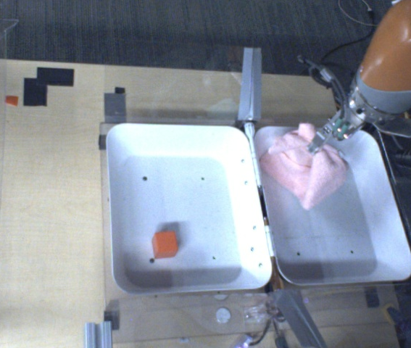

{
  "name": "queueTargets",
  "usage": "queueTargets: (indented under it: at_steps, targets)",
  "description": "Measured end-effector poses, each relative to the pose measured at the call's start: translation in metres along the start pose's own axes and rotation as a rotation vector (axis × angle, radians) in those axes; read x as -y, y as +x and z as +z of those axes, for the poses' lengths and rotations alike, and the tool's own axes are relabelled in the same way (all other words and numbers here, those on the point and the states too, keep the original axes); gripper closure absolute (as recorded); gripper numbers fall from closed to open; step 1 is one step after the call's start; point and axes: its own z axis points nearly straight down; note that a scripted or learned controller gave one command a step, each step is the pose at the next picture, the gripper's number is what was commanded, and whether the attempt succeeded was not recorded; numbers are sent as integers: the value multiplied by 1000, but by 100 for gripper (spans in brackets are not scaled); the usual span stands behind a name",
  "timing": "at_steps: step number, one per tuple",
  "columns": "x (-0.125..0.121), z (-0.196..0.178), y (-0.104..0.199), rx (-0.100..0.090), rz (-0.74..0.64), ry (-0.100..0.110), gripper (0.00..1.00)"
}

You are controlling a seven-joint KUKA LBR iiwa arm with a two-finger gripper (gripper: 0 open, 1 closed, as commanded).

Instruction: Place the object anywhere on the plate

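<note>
Camera view has the gripper (327, 141) low in the right bin (350, 267), at the end of the grey and orange arm (397, 49) that reaches in over that bin's back corner. Its tip meets the top edge of a pink cloth (303, 176). Whether it is open, closed or gripping the cloth I cannot tell at this size. The cloth, which I take to be the task's thing, is a crumpled heap that spreads away from the gripper, forward and toward the divider between the bins. It has no clear long axis, though one fold peaks right at the gripper. So the thing lies directly under and in front of the hand, touching it. Past the cloth and across the divider is the left bin (191, 194). In its front part, well apart from the gripper, sits a small orange block (165, 244). Farthest from the hand, black marks (46, 84) lie on the wooden bench (38, 216). Which surface counts as the plate I cannot tell.
</note>
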Motion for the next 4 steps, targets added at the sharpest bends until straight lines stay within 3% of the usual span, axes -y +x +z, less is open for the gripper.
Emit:
queueTargets:
  at_steps: [1,3,4]
  targets:
    - [-3,8,1,-3,-7,3,100]
    - [-73,-9,76,1,-812,-5,100]
    - [-111,-17,113,2,-923,-7,100]
